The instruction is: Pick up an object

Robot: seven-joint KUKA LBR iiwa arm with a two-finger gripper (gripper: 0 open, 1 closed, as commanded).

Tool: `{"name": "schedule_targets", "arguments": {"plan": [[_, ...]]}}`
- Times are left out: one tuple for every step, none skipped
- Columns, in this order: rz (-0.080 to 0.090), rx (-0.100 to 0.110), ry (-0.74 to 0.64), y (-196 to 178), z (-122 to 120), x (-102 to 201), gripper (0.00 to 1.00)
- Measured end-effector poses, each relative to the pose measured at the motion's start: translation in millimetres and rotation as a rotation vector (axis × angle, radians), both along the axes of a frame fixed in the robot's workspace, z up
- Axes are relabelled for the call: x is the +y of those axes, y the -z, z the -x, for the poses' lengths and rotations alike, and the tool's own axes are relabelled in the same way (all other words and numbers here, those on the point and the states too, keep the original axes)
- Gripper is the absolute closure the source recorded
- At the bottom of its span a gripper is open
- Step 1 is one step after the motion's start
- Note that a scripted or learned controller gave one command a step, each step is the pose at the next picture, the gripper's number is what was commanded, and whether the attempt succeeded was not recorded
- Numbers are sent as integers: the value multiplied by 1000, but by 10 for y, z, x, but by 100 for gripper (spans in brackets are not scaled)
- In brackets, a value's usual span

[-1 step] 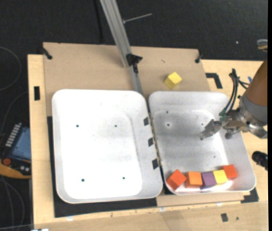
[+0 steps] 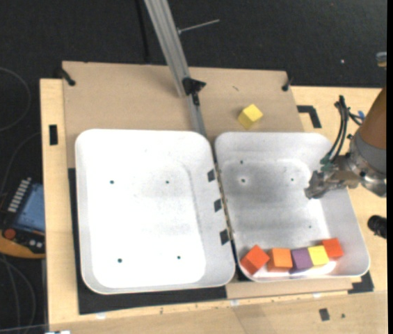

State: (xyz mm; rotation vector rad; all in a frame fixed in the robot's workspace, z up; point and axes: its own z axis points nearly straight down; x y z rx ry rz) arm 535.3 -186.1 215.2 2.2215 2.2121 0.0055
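— Orange, purple and yellow blocks (image 2: 292, 257) are lying in a row along the right bin's (image 2: 266, 152) near wall; one yellow block (image 2: 250, 115) is sitting on the bench (image 2: 133, 96) behind it.

— And the gripper (image 2: 316, 188)?

— It is hovering over that bin's right side, holding nothing; I cannot tell its spread.

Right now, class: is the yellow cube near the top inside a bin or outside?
Outside: the yellow cube lies on the bench board behind the right bin.
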Motion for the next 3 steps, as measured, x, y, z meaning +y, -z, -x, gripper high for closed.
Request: {"name": "schedule_targets", "arguments": {"plan": [[-4, 5, -14, -275, 414, 871, 100], [4, -5, -1, -963, -103, 290, 100], [-2, -1, -13, -1446, -155, 930, 100]]}}
